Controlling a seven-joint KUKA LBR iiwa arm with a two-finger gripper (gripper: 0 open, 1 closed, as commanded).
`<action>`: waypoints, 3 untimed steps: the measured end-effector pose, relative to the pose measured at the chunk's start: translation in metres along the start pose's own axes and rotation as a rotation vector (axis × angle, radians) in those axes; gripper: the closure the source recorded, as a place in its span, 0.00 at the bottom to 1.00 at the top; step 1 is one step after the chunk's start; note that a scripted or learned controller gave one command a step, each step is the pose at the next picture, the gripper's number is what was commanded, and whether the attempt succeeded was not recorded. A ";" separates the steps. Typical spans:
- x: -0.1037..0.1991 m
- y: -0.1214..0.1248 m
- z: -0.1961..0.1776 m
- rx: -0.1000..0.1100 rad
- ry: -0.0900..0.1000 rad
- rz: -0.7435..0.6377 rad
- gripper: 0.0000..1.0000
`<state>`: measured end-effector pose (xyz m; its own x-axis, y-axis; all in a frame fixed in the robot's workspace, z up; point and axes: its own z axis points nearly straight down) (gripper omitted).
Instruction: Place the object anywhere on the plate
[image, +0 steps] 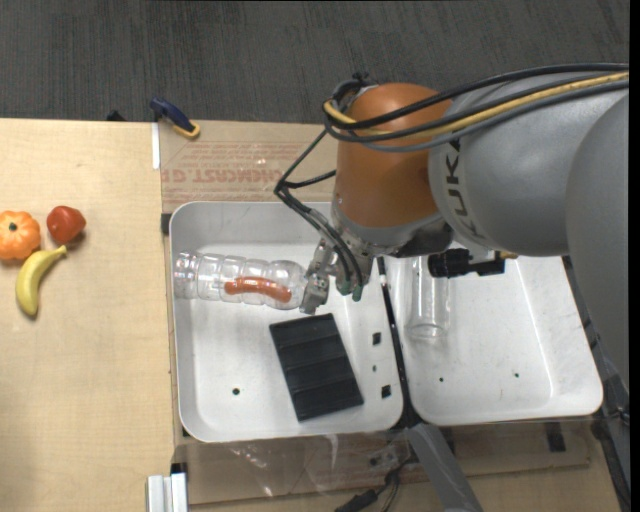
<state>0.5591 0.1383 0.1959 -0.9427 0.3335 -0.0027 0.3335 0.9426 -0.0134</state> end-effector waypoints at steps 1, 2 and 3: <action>-0.045 -0.021 -0.015 -0.014 -0.001 -0.248 1.00; -0.024 0.012 -0.001 0.006 -0.010 -0.159 1.00; -0.085 -0.067 0.006 -0.013 0.000 -0.199 1.00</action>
<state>0.6168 0.0463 0.1908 -0.9900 0.1408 -0.0013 0.1408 0.9900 -0.0009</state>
